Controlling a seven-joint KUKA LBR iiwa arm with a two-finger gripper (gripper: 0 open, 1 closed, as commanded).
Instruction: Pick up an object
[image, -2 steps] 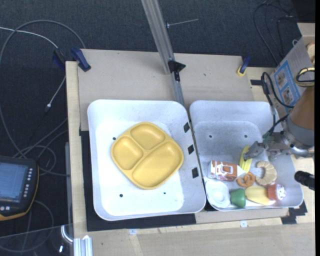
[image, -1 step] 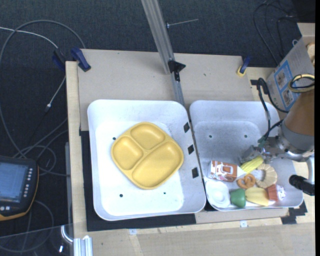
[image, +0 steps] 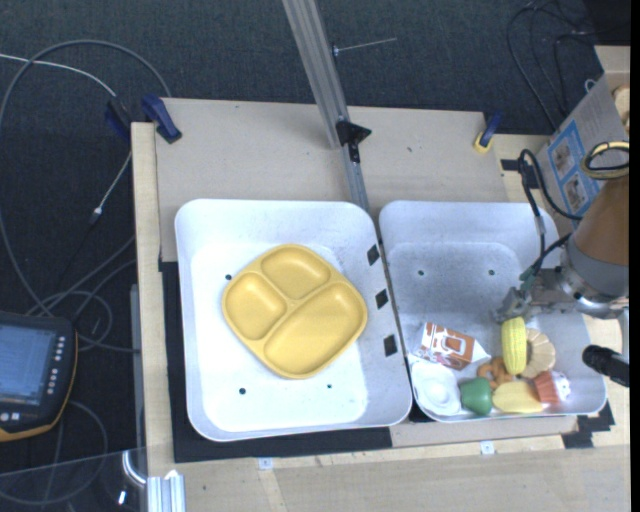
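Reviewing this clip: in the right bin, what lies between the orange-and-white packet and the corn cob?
In the camera view, bare white bin floor separates the packet from the corn; nothing sits in that stretch.

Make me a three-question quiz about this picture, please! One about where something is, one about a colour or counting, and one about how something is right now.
1. Where is the yellow divided plate?
A. In the left bin
B. In the right bin
C. On the floor

2. How many compartments does that plate have?
A. Two
B. Three
C. Five

3. How is the corn cob right now?
A. Lifted high above the bench
C. Sitting on the plate
B. Lying in the right bin's near corner among other toys

Answers:
1. A, it lies flat in the left bin.
2. B, the ridges mark off two small sections and one large.
3. B, it rests in the right bin beside the carton and green piece.
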